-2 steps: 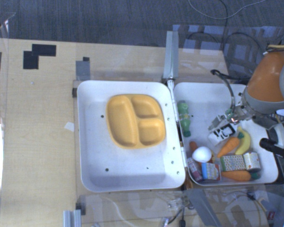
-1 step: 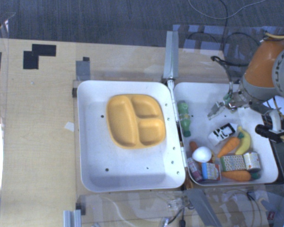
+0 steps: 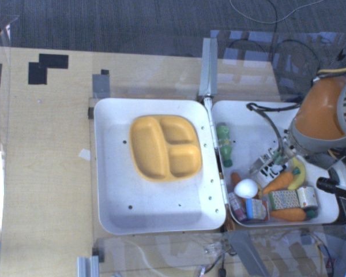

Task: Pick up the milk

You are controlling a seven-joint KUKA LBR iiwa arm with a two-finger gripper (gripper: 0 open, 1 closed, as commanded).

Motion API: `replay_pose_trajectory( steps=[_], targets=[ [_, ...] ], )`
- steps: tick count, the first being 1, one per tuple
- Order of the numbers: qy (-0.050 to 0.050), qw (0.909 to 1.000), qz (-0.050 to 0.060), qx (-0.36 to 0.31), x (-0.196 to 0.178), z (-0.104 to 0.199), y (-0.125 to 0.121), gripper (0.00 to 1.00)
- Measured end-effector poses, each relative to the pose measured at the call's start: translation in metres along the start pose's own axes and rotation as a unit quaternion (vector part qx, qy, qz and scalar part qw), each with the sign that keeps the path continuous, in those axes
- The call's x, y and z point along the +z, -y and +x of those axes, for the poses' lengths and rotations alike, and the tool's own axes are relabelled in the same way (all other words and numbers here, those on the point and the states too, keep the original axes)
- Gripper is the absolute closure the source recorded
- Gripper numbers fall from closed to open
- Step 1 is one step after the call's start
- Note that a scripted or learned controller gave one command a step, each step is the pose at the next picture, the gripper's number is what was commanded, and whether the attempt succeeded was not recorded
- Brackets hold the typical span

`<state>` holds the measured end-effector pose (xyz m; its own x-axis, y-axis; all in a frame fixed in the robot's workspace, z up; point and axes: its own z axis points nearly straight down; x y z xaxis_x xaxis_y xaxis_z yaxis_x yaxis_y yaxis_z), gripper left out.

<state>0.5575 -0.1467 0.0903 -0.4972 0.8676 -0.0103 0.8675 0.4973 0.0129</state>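
The right bin (image 3: 248,126) holds a heap of toy groceries at its near end. A small white carton (image 3: 307,197), which looks like the milk, lies at the near right of that heap beside a green patterned box (image 3: 284,199). My gripper (image 3: 271,165) reaches down from the orange-banded wrist (image 3: 318,115) into the heap. It sits over the upper carrot (image 3: 278,181), up and to the left of the white carton and apart from it. The gripper's tip blends in with the items under it.
Around the gripper lie a white egg (image 3: 246,187), a banana (image 3: 299,173), a second carrot (image 3: 288,214), a blue box (image 3: 255,208) and a green bottle (image 3: 223,141) along the bin's left wall. The left bin (image 3: 112,154) holds a yellow divided plate (image 3: 165,146).
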Motion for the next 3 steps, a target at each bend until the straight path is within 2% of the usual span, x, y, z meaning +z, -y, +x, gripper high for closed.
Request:
replay_pose_trajectory(
  steps=[1, 2, 3],
  targets=[
    [0.003, 1.0, -0.005, 0.0, -0.013, -0.002, -0.003, 1.0],
    [-0.003, 0.9956, 0.004, 0.094, -0.124, 0.07, 0.005, 1.0],
    [-0.003, 0.9955, 0.004, 0.094, -0.124, 0.07, 0.005, 0.0]
  ],
)
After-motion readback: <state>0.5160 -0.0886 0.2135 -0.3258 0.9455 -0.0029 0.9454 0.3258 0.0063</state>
